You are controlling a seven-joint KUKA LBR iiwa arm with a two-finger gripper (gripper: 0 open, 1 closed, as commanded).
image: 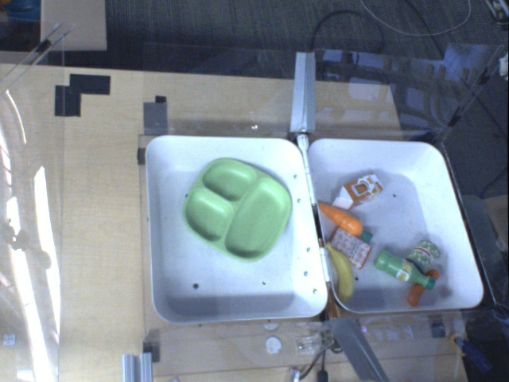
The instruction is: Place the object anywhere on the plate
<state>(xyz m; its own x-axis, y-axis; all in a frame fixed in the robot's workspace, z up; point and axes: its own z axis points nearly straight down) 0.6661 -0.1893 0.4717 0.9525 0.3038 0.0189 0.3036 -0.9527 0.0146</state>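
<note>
Across the counter (95,213) from my overhead camera, I log the left bin (167,293) carrying the green three-section plate (237,208), tilted slightly. Right bin (453,213) holds the objects, all off the plate: a small carton (363,189), a carrot (340,217), a packet (351,247), a banana (342,272), a green bottle (395,266), a small tin (425,252). As for the pincer's state, I cannot tell.

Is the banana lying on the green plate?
No, the banana lies in the right bin, while the green plate sits in the left bin.
</note>
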